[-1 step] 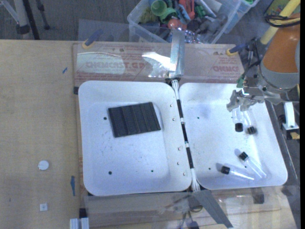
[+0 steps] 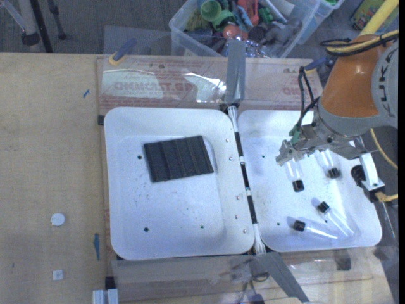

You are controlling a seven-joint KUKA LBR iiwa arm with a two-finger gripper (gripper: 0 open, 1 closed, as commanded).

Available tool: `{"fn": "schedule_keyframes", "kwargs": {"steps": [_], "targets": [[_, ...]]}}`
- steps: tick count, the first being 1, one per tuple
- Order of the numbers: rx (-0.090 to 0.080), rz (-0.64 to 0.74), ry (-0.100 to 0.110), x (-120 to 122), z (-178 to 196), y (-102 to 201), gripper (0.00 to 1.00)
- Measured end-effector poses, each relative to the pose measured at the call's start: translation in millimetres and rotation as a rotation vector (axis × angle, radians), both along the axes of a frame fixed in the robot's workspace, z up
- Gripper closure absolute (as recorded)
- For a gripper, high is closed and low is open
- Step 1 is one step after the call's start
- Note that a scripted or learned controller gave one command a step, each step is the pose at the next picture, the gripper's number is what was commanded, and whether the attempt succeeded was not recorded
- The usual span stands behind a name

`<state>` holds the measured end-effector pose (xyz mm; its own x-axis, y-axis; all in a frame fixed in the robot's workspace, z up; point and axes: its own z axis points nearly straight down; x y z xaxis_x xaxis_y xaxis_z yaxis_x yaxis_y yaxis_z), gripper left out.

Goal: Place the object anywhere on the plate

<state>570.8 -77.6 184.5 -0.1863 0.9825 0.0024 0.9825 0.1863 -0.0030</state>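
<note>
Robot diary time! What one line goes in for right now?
arm: over right bin | tool: above tubes | plate: dark, in left bin | tubes on plate: not yet

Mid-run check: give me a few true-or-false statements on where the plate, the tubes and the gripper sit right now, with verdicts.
1. The dark ribbed plate lies in the left bin. True.
2. Clear tubes with black caps lie on the plate. False: they lie in the right bin.
3. The gripper is over the right bin. True.
4. The plate leans upright against a bin wall. False: it lies flat on the bin floor.
</note>
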Motion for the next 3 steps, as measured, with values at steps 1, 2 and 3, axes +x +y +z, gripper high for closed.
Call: {"fn": "schedule_keyframes", "kwargs": {"steps": [1,2,3], "targets": [[-0.001,-0.131,0.001,-55,51,60,1.0],[-0.002,-0.365,-0.004,-29,57,131,1.0],[-0.003,-0.582,-0.004,-18,76,186,1.0]]}}
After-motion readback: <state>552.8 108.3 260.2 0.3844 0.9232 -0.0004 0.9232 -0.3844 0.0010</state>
